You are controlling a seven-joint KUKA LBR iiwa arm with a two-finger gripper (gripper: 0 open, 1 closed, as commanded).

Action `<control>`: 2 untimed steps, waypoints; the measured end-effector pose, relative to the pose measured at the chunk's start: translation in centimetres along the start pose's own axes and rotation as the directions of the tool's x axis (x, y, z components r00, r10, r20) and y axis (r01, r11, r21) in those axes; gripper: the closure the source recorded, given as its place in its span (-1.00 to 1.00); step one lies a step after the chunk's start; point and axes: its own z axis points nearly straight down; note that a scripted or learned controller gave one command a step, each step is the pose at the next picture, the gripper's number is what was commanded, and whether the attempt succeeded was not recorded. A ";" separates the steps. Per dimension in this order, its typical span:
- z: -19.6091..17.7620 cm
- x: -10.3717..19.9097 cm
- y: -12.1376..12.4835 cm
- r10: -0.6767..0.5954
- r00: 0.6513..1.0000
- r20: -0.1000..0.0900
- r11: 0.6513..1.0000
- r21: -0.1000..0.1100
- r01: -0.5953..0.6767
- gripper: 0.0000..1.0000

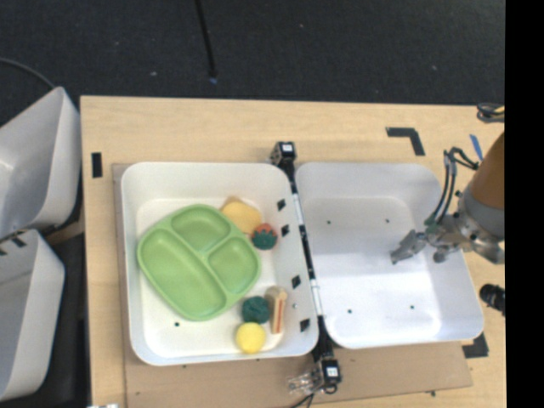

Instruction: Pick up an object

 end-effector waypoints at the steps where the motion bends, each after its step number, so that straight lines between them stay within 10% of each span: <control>1: 5.2 0.0 0.0 0.001 1.000 -0.001 1.000 0.000 -0.001 -1.00; 2: 4.1 -0.1 0.1 0.002 1.000 0.000 1.000 -0.002 -0.002 1.00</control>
